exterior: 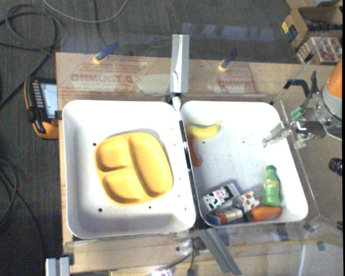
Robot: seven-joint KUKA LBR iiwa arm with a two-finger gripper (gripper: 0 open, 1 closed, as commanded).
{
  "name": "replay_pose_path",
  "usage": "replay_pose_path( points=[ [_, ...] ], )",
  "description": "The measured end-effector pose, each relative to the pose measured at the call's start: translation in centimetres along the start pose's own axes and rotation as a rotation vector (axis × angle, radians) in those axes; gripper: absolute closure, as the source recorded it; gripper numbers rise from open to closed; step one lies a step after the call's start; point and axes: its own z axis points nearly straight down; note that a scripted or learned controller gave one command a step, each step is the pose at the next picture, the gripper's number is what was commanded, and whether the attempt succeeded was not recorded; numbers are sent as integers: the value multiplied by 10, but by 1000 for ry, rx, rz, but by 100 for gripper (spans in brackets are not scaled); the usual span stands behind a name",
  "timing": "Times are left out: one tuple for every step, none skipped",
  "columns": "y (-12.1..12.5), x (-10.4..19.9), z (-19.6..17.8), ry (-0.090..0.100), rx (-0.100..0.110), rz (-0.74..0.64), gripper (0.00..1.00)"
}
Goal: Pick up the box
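The box [220, 196] is a small carton with a black-and-white cow pattern. It lies tilted near the front of the right bin [241, 154], among other items. My gripper [282, 129] hangs over the right bin's right rim, well behind and to the right of the box. It looks open, with nothing between its fingers.
Around the box lie a red-spotted pack [248, 200], a grey can [230, 215], an orange carrot [265, 213] and a green bottle [271, 186]. A banana [204, 130] and a sausage [194, 150] lie by the bin's left wall. The left bin [80, 119] holds a yellow divided tray [135, 167].
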Motion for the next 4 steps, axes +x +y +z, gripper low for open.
replay_pose_path(
  points=[
    [-33, 58, 106, 2, 1, -21, 0],
    [-40, 95, 176, -3, -16, 6, 0],
    [13, 95, 173, -2, -7, 60, 0],
    [68, 62, 175, -3, -19, 84, 0]
  ],
)
